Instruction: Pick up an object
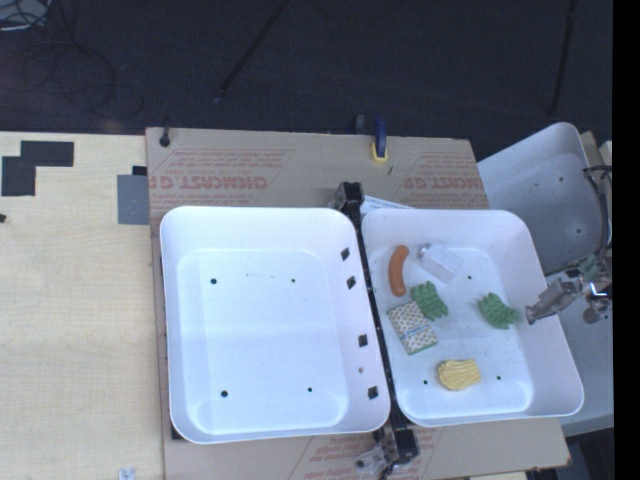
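Gripper (548,304) parked over the right bin's (555,388) outer rim, can't tell about the grip. Nearest: green block (495,310) just beside; sausage (399,269) way farther. Could easily clip that rim going down.

Orange sausage (398,270), yellow corn (458,374), white bins (200,230).

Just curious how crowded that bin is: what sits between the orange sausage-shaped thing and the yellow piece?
In the camera view, a checkered square packet lies between the orange sausage and the yellow piece, with a green piece just beside it.
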{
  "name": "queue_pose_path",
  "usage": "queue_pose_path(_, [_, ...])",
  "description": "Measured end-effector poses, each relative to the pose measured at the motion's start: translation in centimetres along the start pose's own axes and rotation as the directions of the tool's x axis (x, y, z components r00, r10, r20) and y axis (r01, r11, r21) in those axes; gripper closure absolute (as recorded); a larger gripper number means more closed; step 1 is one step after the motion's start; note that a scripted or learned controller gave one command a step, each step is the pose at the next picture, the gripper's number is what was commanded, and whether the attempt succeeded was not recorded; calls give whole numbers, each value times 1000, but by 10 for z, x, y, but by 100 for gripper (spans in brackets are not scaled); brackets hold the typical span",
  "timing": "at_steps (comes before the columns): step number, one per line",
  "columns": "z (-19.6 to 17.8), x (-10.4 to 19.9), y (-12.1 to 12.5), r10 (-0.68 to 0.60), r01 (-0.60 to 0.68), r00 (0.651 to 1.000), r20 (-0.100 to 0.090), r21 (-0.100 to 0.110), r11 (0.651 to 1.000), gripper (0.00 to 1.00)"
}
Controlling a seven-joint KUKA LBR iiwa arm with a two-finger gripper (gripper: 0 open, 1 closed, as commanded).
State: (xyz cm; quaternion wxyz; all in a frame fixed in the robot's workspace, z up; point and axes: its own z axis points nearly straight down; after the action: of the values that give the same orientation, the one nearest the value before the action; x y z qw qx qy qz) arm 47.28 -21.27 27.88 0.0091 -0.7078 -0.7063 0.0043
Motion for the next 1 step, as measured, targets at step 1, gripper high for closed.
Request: queue_pose_path(1, [-19,-2,2,1,-1,1000,6,-15,1000,100])
